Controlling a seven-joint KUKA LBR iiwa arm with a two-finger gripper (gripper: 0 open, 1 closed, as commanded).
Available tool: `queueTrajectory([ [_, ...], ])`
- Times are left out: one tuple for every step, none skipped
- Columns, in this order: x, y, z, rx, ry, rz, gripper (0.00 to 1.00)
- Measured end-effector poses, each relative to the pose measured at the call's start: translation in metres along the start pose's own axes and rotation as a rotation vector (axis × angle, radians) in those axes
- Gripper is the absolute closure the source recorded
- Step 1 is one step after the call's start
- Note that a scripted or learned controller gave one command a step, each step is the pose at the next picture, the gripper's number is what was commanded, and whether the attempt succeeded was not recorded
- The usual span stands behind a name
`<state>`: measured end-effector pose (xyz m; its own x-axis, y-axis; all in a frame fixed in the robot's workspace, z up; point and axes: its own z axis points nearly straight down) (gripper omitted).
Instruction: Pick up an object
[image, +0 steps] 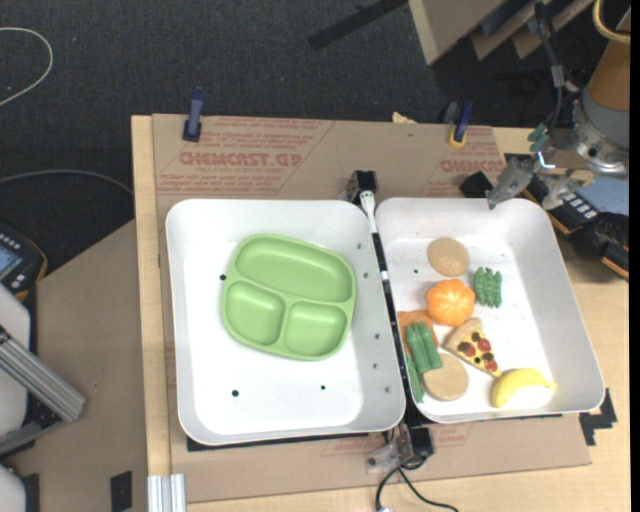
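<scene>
Orange (450, 301) is sitting mid-bin, likely light, stiff, slippery, best pinched across its middle; gripper (520, 175) is hovering beyond it, jaws released, grasping nothing.

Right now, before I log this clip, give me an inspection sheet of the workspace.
Surface: right bin and left bin side by side on a brown board.
Job's things: orange, banana, pizza slice, two tan discs and green pieces, all in the right bin.
Clutter: green divided plate in the left bin.
Grippers: gripper above the right bin's far rim, holding nothing seen.
Cables: white cable on the floor.
Surroundings: dark carpet.
</scene>
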<state>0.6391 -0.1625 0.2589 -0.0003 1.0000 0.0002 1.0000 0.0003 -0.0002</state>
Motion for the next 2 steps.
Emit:
queueTrajectory([
  [0.003, -0.029, 0.174, 0.018, 0.005, 0.002, 0.00],
  [0.051, -0.091, 0.175, 0.006, 0.003, 0.000, 0.00],
])
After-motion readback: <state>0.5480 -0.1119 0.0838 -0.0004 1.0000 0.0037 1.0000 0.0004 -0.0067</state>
